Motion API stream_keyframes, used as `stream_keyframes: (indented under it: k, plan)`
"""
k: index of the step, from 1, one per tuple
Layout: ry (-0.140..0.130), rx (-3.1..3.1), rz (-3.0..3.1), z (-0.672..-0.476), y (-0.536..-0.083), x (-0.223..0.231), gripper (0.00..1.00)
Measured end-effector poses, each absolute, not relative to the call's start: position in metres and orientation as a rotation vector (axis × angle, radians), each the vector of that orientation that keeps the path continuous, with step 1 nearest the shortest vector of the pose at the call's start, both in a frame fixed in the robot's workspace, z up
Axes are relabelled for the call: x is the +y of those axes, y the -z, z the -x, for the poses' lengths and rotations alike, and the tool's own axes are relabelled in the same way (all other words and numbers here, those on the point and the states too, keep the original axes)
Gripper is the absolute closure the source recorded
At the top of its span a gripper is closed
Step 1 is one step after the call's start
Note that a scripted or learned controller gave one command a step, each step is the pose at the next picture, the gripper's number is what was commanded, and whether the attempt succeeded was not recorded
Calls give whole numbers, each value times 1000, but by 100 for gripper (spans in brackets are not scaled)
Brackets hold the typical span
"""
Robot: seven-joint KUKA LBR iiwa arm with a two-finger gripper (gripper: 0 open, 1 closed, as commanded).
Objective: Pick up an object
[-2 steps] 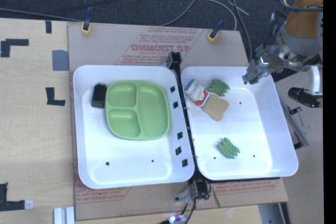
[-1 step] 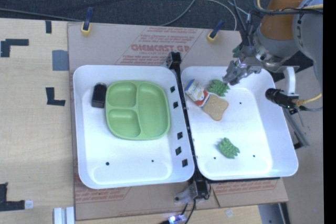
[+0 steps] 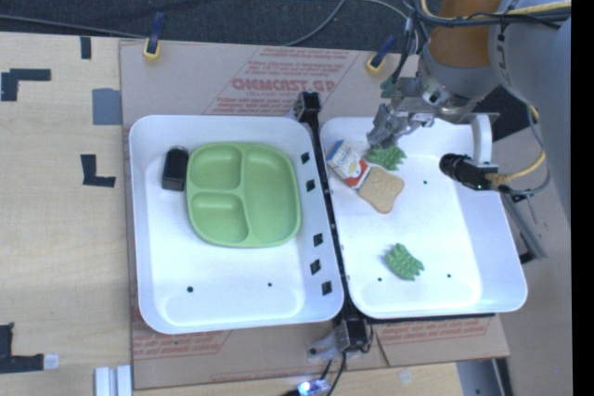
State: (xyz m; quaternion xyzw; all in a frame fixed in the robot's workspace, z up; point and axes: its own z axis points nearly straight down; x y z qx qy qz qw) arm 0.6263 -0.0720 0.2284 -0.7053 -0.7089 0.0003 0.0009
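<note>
- One gripper (image 3: pixel 385 142) is seen low over the far part of the right bin (image 3: pixel 483 236), fingers pointing down at a green piece (image 3: pixel 388 157).
- Finger spread cannot be told; the tips are blurred against the green piece, and nothing is clearly seen held between them.
- Step judged: final descent or grasp attempt on the green piece; a lift is not yet evident, as the piece looks to be resting on the bin floor.
- Next move judged: fingers to be closed squarely on the green piece, then raised straight up; the grip should be checked, since the piece is small and crowded.
- Green piece is located directly under the fingertips, touching or nearly so.
- Just beside it, toward the divider, a toast slice (image 3: pixel 380 189) is laid, and a small red-and-white packet (image 3: pixel 346 162) sits against the slice's far-left side.
- A second green piece (image 3: pixel 404 262) is set well apart, nearer the front of the same bin.
- In the left bin (image 3: pixel 158 283) a green tray (image 3: pixel 244 194) is placed, with a black block (image 3: pixel 174 169) touching its left edge.
</note>
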Motion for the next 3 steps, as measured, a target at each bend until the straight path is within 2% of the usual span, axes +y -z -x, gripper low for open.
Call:
stream_keyframes:
  k: [1, 2, 3]
  plan:
    - [-1, -2226, 2215, -627, -236, -23, 100]
    - [0, -2227, 2215, -638, -239, 30, 100]
    - [-4, -2224, 2217, -637, -225, 78, 100]
